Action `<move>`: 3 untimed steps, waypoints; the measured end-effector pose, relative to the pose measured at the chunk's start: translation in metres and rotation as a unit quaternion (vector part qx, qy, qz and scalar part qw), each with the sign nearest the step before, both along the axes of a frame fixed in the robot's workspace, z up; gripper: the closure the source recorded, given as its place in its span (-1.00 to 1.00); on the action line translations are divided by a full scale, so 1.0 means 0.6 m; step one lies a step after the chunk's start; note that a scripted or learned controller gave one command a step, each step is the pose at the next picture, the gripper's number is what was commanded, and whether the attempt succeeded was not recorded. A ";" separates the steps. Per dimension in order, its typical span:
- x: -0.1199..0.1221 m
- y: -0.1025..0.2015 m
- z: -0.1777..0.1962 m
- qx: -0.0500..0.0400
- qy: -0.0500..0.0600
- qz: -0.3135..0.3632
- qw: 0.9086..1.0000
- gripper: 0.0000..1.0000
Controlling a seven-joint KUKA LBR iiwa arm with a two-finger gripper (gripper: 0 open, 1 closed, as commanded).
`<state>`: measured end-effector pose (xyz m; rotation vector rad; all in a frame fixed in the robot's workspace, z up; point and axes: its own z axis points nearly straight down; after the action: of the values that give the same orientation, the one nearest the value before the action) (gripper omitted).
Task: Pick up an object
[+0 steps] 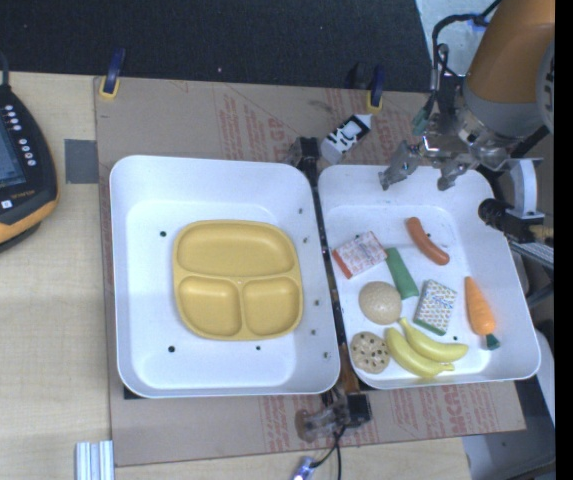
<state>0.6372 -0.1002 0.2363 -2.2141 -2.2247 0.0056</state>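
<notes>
You haven't grabbed anything yet: the tool (424,171) hangs spread wide with nothing in it at the right bin's (522,360) top edge, sausage (427,240) and the rest untouched.

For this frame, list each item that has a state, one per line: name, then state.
claw: open, holding nothing, above the right bin's far edge
yellow tray: right side up in the left bin, compartments bare
sausage: lying flat in the right bin
carrot: lying flat by the right wall
bananas: lying flat, near corner
</notes>
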 end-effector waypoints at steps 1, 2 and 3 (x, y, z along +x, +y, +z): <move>-0.021 -0.077 -0.026 -0.001 0.001 0.000 1.000 -1.00; -0.015 -0.123 -0.126 -0.001 0.002 0.000 1.000 -1.00; -0.042 -0.136 -0.243 0.000 0.001 0.000 1.000 -1.00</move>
<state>0.6117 -0.1816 0.0906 -2.2129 -2.2237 0.0090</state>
